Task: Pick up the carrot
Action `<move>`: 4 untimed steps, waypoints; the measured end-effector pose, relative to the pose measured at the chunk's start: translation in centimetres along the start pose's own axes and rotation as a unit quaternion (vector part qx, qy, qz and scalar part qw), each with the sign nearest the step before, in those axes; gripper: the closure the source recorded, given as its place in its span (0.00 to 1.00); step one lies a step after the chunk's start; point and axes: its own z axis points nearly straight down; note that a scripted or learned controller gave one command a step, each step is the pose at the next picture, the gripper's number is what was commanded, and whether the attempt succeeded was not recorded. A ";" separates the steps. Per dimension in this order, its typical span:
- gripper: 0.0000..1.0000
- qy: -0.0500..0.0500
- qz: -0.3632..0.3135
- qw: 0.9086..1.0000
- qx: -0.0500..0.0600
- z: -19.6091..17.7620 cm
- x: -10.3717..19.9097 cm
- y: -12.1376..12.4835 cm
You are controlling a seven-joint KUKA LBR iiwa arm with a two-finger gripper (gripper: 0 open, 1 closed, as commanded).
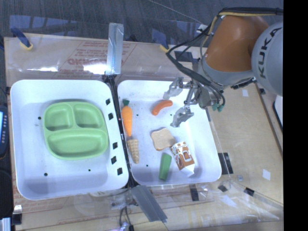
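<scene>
The jaws stand released, fingers spread with nothing between them, above the upper right part of the right bin. Just beside them to the left lies a small orange sausage. Below it sit a slice of bread, a green cucumber piece and a small carton whose print is too small to read. The carrot lies along that bin's left wall, green top pointing up, well apart from the jaws, with an ear of corn just below it. The left bin holds a green divided plate. The arm's grey casing reads "KUKA". Faint red printing on the worktop behind the bins is illegible.
</scene>
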 end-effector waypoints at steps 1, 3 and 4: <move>0.00 0.004 -0.196 0.981 -0.003 13.4 -2.8 1.4; 1.00 -0.005 -0.115 0.993 0.002 14.4 -7.8 4.0; 1.00 -0.003 0.149 0.989 -0.001 5.5 -7.8 9.2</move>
